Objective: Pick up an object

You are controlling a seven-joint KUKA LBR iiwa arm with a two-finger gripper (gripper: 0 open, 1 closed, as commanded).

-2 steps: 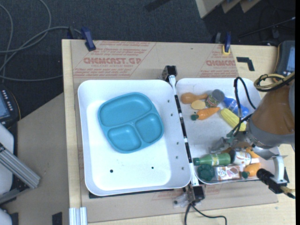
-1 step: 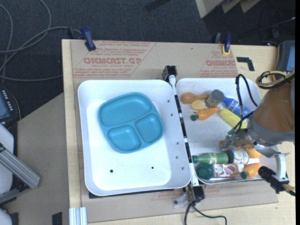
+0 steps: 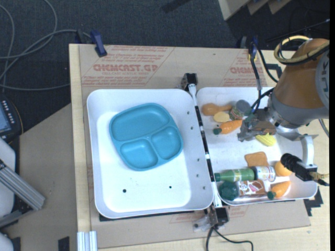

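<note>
Cardboard (image 3: pixel 131 64) covers the bench under two white bins. Inside the left bin (image 3: pixel 99 140) lies a blue divided plate (image 3: pixel 145 136), its long axis slanting from upper left to lower right. Toy food is scattered across the right bin (image 3: pixel 220 95): an orange carrot (image 3: pixel 231 126) lying nearly level with its tip toward the left, a yellow corn piece (image 3: pixel 266 139), and a green-capped bottle (image 3: pixel 246 174) lying on its side. Just above the corn hangs the gripper (image 3: pixel 252 129); whether its fingers are spread or pressed together cannot be told.

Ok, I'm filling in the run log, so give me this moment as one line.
arm: over right bin | gripper: low among toy food by corn | grasp: cannot tell | left bin: blue plate
</note>
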